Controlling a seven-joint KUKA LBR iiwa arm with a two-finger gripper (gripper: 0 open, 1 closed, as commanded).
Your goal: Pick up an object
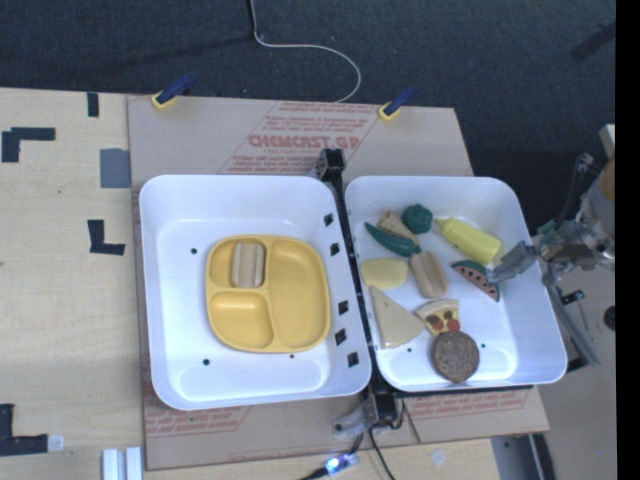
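The left bin [165,298] holds a yellow divided plate [268,294] with a tan bun [247,263] lying in the plate's upper-left compartment. The right bin [535,353] (the landmark here) holds all the loose pieces. At its lower edge lies a round brown patty [455,356]; just above that, a pizza slice [441,317], with a pale cheese wedge [394,320] beside it. Toward the bin's middle sit a tan block [428,274] and a pale yellow piece [384,273]. Near its top edge are a yellow bottle [468,238], a dark green pepper [417,218] and a green pod [390,239]. Close to its right wall lies a small watermelon slice [476,279].

The gripper [516,261] hangs at the bin's right wall, just beside the watermelon slice, which looks the likeliest target. Whether the jaws are apart or together I cannot tell, and nothing shows between them, so I judge the pick not yet made: closing and lifting remain. The bin's wall crowds the approach, and the bottle lies near.
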